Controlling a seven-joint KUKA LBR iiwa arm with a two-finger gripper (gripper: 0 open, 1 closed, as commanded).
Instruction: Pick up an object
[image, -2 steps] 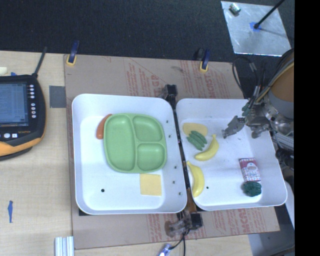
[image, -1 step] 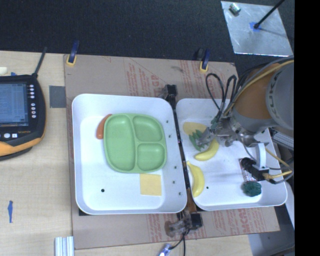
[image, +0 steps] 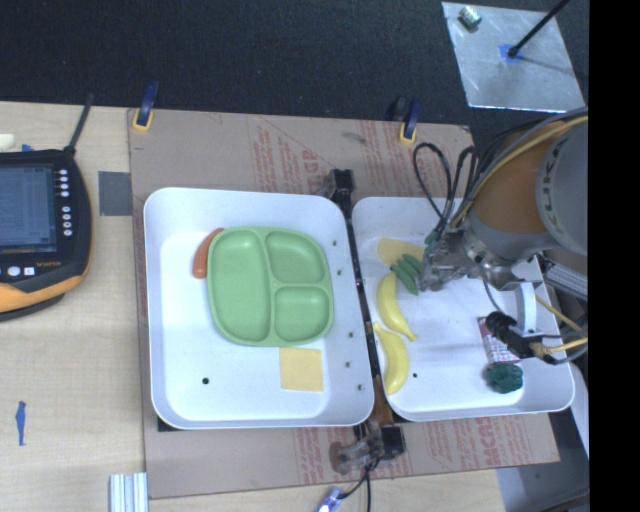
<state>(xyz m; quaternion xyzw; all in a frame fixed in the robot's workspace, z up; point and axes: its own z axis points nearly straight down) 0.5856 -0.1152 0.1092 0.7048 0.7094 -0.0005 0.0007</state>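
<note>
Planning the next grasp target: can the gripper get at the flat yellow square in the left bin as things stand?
Probably yes. The flat yellow square lies alone on the left bin's floor, just below the green divided plate, nothing on it. The gripper is over the right bin, so it must cross the middle rims.

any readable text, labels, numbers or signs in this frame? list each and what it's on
Nothing can be quoted with confidence.
Red print repeated on the cardboard sheet under the bins: too faint and blurred to read.
Screen of the teach pendant: shows content, too small to read.
Buttons beside the pendant's screen: markings not legible.
Small packet in the right bin: print too small to read.
</note>
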